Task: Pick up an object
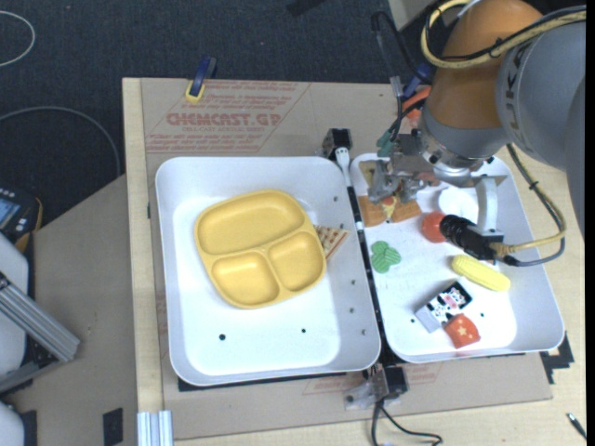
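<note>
Camera view: counter [139,249] carries two white bins side by side. Left bin [186,333] holds a yellow divided plate [258,246], with a waffle-patterned piece [330,240] wedged against the dividing wall. Right bin [525,319] holds the loose pickables, spread apart, likely for single grasps: yellow corn-like piece [481,272], red round piece [433,226], green leafy piece [384,257], brown toast-like piece [376,210]. Arm bends in from the right, wrist down; pincer [395,186] sits low above the brown piece. Cannot tell its state.
</note>
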